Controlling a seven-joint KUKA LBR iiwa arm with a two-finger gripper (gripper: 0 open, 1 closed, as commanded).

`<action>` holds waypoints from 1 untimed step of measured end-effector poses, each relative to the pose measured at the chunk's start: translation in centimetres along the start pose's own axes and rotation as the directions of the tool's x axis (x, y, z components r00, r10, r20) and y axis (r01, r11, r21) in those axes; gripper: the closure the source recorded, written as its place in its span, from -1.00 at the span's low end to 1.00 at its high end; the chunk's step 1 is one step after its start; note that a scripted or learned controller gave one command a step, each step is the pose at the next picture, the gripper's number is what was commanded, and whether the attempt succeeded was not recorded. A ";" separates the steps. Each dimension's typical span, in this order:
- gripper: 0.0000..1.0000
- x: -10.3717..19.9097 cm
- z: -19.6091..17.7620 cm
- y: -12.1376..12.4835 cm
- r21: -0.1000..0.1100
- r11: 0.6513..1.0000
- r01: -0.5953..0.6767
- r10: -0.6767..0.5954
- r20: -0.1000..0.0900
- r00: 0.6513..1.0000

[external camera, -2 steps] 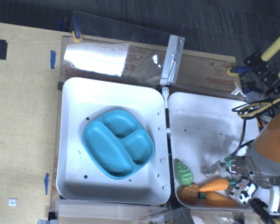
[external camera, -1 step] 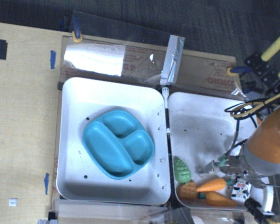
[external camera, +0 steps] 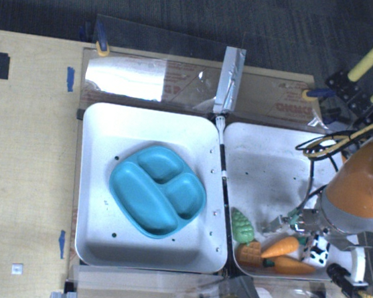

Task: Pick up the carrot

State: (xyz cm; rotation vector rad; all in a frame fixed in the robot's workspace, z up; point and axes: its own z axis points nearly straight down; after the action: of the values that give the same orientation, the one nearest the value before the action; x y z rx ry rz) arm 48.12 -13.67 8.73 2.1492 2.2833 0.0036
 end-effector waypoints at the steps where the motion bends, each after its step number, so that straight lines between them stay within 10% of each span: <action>1: -1.00 0.9 0.0 0.1 0.000 1.000 -0.009 0.009 0.000 1.000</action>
State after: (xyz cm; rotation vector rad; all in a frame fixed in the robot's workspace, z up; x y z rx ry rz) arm 48.13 -12.72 8.74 2.1593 2.2741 0.0035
